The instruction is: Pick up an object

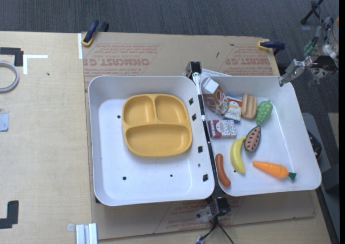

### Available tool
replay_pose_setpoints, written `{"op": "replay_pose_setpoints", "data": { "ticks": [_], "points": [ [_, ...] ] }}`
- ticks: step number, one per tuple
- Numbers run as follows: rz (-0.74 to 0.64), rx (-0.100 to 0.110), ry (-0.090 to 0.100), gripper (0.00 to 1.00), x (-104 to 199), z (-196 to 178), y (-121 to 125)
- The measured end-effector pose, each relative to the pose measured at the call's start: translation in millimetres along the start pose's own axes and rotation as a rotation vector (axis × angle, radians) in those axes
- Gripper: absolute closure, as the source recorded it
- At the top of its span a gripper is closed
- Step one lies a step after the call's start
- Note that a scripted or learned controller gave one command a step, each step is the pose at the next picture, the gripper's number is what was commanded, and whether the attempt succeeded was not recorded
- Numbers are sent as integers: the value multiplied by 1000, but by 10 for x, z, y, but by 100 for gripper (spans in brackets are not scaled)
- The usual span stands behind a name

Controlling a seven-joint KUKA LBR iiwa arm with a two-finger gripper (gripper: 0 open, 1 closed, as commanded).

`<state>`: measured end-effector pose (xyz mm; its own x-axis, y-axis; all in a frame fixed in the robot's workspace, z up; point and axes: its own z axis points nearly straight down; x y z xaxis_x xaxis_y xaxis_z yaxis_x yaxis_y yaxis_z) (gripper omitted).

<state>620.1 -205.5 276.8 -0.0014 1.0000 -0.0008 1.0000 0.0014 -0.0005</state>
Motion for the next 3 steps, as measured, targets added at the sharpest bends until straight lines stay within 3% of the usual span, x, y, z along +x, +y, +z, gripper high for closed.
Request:
{"op": "replay_pose_setpoints", "data": {
  "ticks": [1, 2, 3],
  "points": [
    [153, -1, 0, 0, 174, 1836, -73],
    [152, -6, 0, 100, 171, 1718, -58],
    [203, -1, 0, 100, 626, 530, -42]
  ]
}}
